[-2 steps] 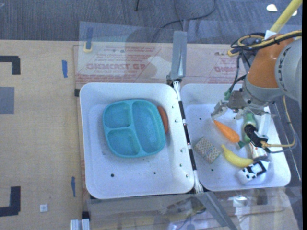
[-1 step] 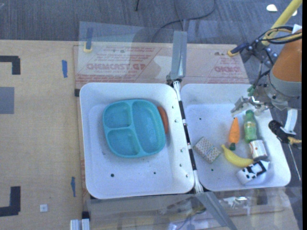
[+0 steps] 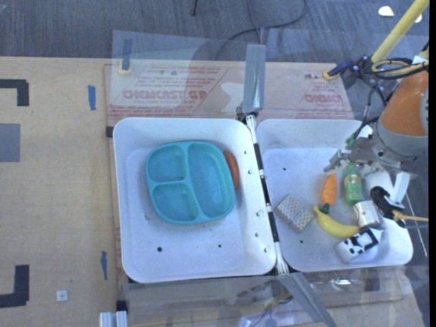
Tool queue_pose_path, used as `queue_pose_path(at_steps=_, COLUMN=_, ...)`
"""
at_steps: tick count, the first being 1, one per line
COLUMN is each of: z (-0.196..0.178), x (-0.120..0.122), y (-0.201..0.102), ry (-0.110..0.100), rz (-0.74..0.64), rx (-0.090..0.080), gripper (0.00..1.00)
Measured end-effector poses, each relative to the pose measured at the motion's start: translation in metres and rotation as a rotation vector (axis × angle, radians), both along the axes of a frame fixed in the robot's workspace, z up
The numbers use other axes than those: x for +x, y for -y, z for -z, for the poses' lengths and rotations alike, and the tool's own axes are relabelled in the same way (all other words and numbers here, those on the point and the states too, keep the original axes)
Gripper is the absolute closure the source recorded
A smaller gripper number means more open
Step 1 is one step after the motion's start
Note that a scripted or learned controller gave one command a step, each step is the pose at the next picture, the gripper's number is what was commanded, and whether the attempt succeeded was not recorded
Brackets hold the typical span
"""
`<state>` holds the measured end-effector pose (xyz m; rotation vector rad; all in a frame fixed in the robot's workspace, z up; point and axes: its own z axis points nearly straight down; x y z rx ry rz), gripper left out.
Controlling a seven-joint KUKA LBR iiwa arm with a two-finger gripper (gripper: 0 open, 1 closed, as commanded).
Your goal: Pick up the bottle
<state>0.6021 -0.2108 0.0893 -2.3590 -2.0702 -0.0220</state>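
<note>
The green bottle [image 3: 352, 186] lies in the right bin [image 3: 300, 159], near that bin's right side, with the gripper [image 3: 360, 157] just above it at the end of the grey arm [image 3: 402, 125]; whether that gripper is released, clenched or grasping anything cannot be told. Crowding the bottle are one orange carrot [image 3: 329, 189] touching its left side, one yellow banana [image 3: 335, 225] below it, one small cylindrical container [image 3: 366, 214] just below and to its right, and one black-and-white object [image 3: 357, 245] further below. One speckled grey block [image 3: 294, 212] lies well to the bottle's left. Far left of the bottle, the left bin [image 3: 136, 203] holds one teal three-compartment plate [image 3: 189, 181], with one orange item [image 3: 234, 169] tucked against the plate's right edge. Beyond the bins, red lettering on a clear sheet [image 3: 170, 87] is too blurred to read.
</note>
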Motion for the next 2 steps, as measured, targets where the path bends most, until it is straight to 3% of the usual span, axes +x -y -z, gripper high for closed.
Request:
queue_pose_path(at_steps=1, z=-0.010, x=0.000, y=0.003, ry=0.002, rz=0.001, rx=-0.008, gripper=1.00)
queue_pose_path(at_steps=2, z=-0.102, x=0.023, y=-0.048, ry=-0.008, rz=0.102, rx=-0.012, gripper=1.00)
